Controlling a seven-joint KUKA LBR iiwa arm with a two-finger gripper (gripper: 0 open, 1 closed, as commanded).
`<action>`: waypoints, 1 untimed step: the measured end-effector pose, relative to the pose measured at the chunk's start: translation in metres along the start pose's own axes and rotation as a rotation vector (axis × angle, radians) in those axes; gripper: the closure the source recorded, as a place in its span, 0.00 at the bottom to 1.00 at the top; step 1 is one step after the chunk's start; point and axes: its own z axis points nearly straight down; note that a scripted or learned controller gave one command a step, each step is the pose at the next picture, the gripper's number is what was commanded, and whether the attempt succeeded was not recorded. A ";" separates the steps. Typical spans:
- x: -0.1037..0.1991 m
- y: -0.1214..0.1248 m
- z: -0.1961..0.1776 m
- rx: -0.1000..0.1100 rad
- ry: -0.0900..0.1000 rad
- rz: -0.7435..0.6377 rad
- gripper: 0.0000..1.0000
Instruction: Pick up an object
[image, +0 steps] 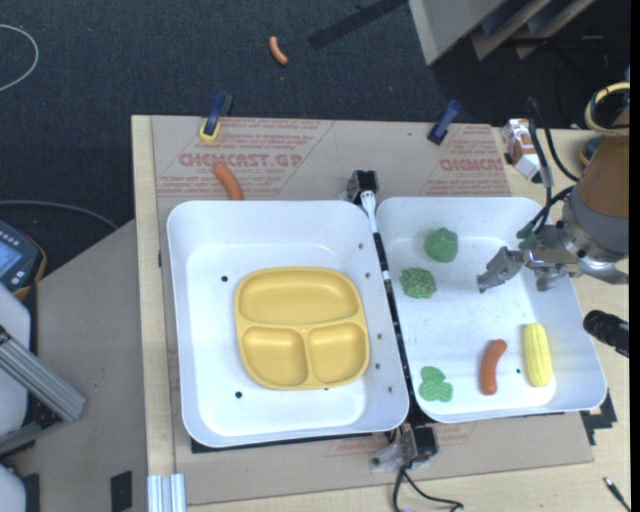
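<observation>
The right bin (470, 215) holds a round green toy (441, 243), a green broccoli piece (418, 283), a green leafy piece (434, 384), an orange-red sausage (491, 366) and a yellow corn cob (537, 353). My gripper (521, 274) hangs over the right half of this bin, above and behind the corn. Its fingers are spread open with nothing between them; one dark finger (494, 272) points left toward the broccoli. The sausage and the corn lie in front of the gripper, apart from it.
In the left bin (190, 300) sits a yellow divided tray (300, 327). An orange sausage (229, 180) lies on the cardboard behind that bin, and another (278, 50) on the dark floor. Clamps (213, 118) hold the back edge of the board.
</observation>
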 end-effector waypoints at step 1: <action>0.000 0.003 -0.007 -0.013 -0.002 -0.003 0.00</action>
